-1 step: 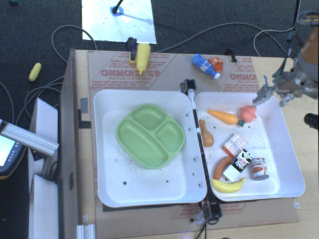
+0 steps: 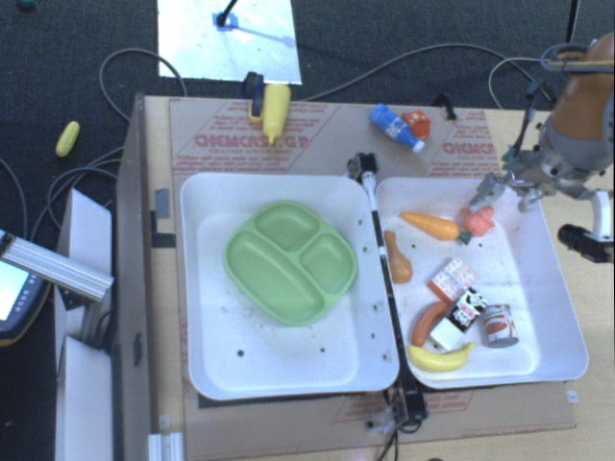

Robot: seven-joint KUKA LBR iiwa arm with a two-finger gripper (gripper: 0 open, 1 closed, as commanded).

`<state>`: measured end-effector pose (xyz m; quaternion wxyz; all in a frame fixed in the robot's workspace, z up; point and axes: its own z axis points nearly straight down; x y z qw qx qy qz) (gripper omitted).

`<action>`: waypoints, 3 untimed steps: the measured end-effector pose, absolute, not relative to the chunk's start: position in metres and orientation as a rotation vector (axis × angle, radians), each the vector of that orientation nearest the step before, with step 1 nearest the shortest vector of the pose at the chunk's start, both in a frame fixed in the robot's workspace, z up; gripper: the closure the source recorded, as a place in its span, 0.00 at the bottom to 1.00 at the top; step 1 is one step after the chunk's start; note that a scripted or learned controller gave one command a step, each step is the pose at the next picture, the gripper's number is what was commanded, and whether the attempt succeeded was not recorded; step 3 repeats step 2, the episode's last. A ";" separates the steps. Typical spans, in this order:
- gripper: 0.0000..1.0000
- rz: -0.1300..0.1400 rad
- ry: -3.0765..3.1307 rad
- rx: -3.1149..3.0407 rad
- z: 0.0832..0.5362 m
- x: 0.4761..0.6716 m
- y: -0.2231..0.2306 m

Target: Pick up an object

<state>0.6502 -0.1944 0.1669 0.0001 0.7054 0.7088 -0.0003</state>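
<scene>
Lying in the right bin (image 2: 562,329) toward its twelve o'clock edge, a small pink toy (image 2: 479,221) sits just beside the leafy end of a carrot (image 2: 430,225), which stretches away from it toward nine o'clock. The gripper (image 2: 507,186) hangs at about one o'clock from the pink toy, close to it, with its two fingers spread apart and nothing between them. The arm (image 2: 581,113) rises behind it toward two o'clock, its orange band uppermost.

Farther down the same bin, at roughly seven o'clock from the pink toy, lies a tan drumstick-shaped piece (image 2: 396,258) along the divider. Toward six o'clock sits a checked box (image 2: 451,279), then a black-and-white carton (image 2: 458,319), a small can (image 2: 499,325), a red sausage (image 2: 426,323) and a banana (image 2: 440,357) near the bottom rim.

The left bin (image 2: 216,353) holds a green divided plate (image 2: 291,261). Beyond the bins, on the cardboard at twelve o'clock, rest a yellow bottle (image 2: 274,109) and a blue bottle (image 2: 396,127).
</scene>
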 end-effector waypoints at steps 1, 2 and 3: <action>0.00 0.001 2.227 2.215 0.087 0.663 -0.180; 1.00 0.005 2.225 2.208 0.100 0.665 -0.180; 1.00 0.005 2.225 2.208 0.100 0.665 -0.180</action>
